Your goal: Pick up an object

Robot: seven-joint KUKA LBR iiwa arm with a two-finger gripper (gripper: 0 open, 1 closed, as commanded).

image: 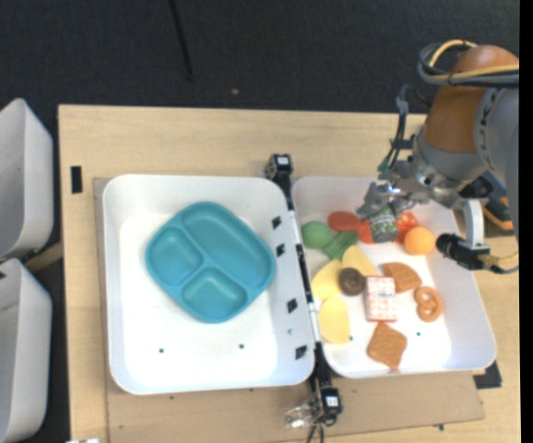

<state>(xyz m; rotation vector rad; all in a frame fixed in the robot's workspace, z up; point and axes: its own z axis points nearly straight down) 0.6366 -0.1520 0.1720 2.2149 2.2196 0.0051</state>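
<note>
Object candidates: none is fixed by the task, so I log what lies around my gripper (384, 212), left to right. Far to its left, in the left bin (124, 358), sits a teal divided plate (211, 260), well apart from me. Nearer on my left, in the right bin (474, 340), a green piece (320, 236), then a flat red piece (345, 221) just beside me. Below me: yellow pieces (333, 293), a dark round piece (351, 281), a pink-and-white box (381, 299), a tan waffle (387, 344). Directly at my tip, a small red-and-green item (397, 223), partly hidden by me. To my right, an orange ball (420, 240), smooth and round; below it a pretzel (427, 303).

Step, as I judge it: descent over the pile at the bin's upper edge, grasp not confirmed. Whether my gripper is parted or closed, I cannot tell; nothing visibly sits in it.

Next move calls for settling on one item, probably the red-and-green one, closing squarely, then lifting straight up. Crowded neighbours risk being nudged.
</note>
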